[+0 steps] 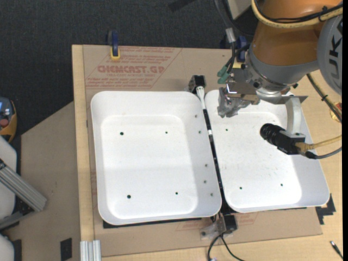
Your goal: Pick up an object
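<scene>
two white bins (147, 156) on a cardboard-covered bench (136, 67), dark carpet (43, 31) around; tool (231, 107) state unclear.

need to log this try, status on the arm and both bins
Gripper low over the right bin, far-left corner. No object seen between it and the bin floor. Left bin apart from the arm. Black cylinder on the arm hangs over the right bin.

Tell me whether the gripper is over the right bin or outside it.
Over it. The gripper hangs above the far-left corner of the right bin, beside the divider between the bins. Whether it touches the floor: cannot tell.
</scene>
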### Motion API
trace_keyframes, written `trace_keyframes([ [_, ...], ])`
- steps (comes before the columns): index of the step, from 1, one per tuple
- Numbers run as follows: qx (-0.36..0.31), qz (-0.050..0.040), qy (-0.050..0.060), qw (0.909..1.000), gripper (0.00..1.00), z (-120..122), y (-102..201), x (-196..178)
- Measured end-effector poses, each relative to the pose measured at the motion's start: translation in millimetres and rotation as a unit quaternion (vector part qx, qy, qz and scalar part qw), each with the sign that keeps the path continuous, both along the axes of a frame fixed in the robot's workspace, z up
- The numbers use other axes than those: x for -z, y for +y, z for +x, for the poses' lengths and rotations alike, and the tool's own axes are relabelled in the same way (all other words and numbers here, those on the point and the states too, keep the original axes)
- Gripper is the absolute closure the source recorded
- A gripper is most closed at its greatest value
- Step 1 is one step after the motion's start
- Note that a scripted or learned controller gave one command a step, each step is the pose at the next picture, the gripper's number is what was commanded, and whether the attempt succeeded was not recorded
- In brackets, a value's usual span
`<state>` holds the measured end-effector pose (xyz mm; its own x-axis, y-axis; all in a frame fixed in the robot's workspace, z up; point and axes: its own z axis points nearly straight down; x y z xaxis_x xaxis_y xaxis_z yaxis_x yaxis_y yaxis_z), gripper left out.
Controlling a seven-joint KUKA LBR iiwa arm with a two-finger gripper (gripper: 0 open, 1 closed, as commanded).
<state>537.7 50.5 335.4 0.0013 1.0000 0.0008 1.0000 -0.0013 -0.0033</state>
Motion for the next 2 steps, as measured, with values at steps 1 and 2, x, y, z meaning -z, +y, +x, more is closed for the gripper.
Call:
trace_keyframes([
  [1, -0.001, -0.0003, -0.002, 1.0, 1.0, -39.6, -1.0, -29.0],
  [2, 0.0, -0.0005, -0.004, 1.0, 1.0, -50.2, -24.1, -55.5],
])
